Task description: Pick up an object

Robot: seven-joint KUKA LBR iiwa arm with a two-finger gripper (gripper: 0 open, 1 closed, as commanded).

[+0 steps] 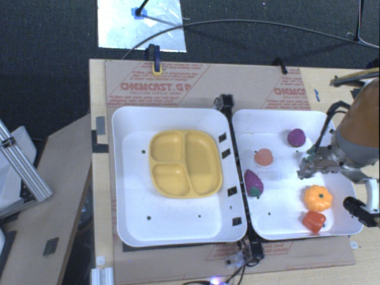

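- Arm (pixel 362 126) reached in from the right, over the right bin's (pixel 279 230) right part, wrist angled down and leftward.
- Gripper (pixel 309 166) was low over the bin floor, left of the arm's grey body, just above the pumpkin (pixel 317 198).
- Finger state: could not tell, tips too small and dark against the white floor; nothing seen between them.
- Pumpkin sat near the bin's right side; red pepper (pixel 314 221) touching it or just below, toward the bin's front edge.
- Purple ball (pixel 296 138) lay up-left of the gripper, apart from it.
- Peach ball (pixel 263 157) lay left of the gripper, mid-bin.
- Eggplant (pixel 253 183) lay by the bin's left wall.
- Yellow tray (pixel 184 162) sat in the left bin (pixel 136 218), well apart from the gripper.
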